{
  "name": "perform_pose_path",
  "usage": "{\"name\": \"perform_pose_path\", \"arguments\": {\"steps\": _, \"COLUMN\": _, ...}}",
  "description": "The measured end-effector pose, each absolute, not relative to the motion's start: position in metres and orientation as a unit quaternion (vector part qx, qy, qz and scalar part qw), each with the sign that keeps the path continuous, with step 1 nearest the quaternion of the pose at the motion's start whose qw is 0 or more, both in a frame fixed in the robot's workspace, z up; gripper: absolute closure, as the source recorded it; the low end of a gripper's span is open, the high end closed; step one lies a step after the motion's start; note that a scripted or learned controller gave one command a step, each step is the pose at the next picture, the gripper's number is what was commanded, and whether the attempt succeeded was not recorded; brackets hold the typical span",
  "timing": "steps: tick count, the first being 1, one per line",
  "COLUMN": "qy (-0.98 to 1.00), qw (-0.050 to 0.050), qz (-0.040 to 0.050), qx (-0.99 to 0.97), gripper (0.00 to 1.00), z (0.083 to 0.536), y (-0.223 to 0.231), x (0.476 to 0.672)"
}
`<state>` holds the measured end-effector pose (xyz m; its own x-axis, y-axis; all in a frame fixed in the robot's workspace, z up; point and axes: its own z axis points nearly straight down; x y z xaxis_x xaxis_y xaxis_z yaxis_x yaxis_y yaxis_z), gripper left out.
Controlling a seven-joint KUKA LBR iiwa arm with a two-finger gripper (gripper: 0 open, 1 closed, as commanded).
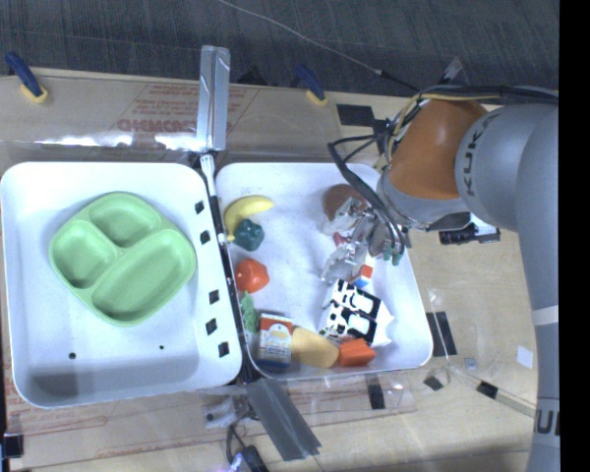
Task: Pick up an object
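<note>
My gripper (347,249) hangs low over the middle of the right bin (305,180), reaching in from the right. Just below it lies a black-and-white patterned box (354,310), and a small brown object (336,200) sits just above it. Along the bin's left side are a yellow banana (250,206), a dark green piece (248,232) and a red tomato (253,275). At the front edge stand a small can (273,336), a yellow fruit (315,347) and an orange piece (355,353). Nothing visibly sits in the gripper.
The left bin (39,362) holds a green divided plate (123,254). A metal divider (214,87) runs between the two bins. The grey arm with its orange band (428,155) overhangs the right bin's far right corner, with cables around it.
</note>
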<state>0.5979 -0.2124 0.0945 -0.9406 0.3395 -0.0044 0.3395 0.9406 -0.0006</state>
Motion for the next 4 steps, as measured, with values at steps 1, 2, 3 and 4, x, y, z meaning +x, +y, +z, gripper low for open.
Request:
{"name": "perform_pose_path", "arguments": {"steps": 1, "qy": 0.981, "qw": -0.001, "qz": 0.0005, "qx": 0.194, "gripper": 0.0, "z": 0.092, "y": -0.159, "x": 0.537}}
{"name": "perform_pose_path", "arguments": {"steps": 2, "qy": 0.97, "qw": 0.002, "qz": 0.0009, "qx": 0.244, "gripper": 0.0, "z": 0.094, "y": -0.209, "x": 0.495}}
{"name": "perform_pose_path", "arguments": {"steps": 3, "qy": 0.941, "qw": 0.001, "qz": 0.0004, "qx": 0.338, "gripper": 0.0, "z": 0.093, "y": -0.154, "x": 0.478}}
{"name": "perform_pose_path", "arguments": {"steps": 4, "qy": 0.973, "qw": 0.004, "qz": -0.0012, "qx": 0.231, "gripper": 0.0, "z": 0.221, "y": -0.212, "x": 0.478}}
